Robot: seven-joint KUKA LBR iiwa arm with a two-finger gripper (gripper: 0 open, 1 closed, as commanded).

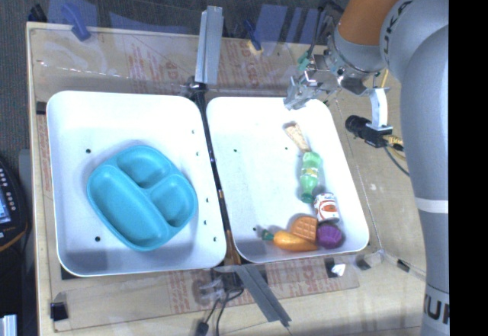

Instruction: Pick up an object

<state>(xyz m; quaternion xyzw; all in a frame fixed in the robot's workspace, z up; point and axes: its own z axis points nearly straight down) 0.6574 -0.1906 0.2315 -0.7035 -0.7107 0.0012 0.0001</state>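
Your gripper (299,95) hangs over the far rim of the right bin (252,174); it is too small and blurred for you to tell how far it is open, and nothing shows in its grasp. Just near of it in that bin lies a tan stick-shaped item (296,136), then a green bottle (309,174), a small red-labelled can (328,208), a purple ball (329,235), a waffle-like piece (305,227) and an orange carrot (290,241), clustered toward the near right corner. The left bin (69,129) holds a blue divided tray (141,195).
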